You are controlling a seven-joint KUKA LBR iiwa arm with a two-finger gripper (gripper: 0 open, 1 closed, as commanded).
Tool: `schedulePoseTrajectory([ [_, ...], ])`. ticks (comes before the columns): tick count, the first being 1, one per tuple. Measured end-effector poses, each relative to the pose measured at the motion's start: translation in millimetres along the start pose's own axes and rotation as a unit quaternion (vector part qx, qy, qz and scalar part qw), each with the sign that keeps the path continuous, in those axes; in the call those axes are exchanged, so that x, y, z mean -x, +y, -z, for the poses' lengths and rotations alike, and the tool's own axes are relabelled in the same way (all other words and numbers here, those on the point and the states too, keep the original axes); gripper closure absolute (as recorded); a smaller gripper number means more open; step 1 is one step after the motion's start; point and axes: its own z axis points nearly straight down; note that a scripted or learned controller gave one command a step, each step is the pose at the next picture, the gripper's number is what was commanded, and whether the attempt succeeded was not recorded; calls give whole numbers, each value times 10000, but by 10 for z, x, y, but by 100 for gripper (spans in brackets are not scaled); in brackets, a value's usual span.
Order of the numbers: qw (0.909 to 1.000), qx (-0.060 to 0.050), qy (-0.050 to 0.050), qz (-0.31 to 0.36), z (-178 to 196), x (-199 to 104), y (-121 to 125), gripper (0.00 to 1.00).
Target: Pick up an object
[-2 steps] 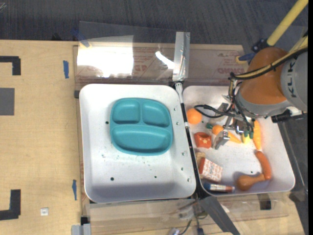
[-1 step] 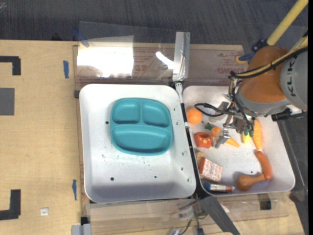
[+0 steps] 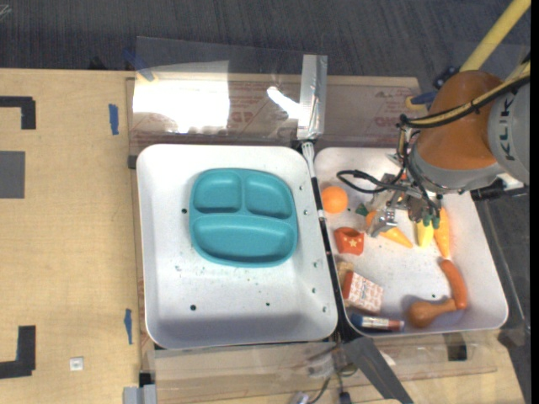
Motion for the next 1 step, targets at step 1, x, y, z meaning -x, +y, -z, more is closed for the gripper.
schedulePoseTrajectory([
  [1, 9999, -8, 35, 146, 1696, 333, -44, 100],
])
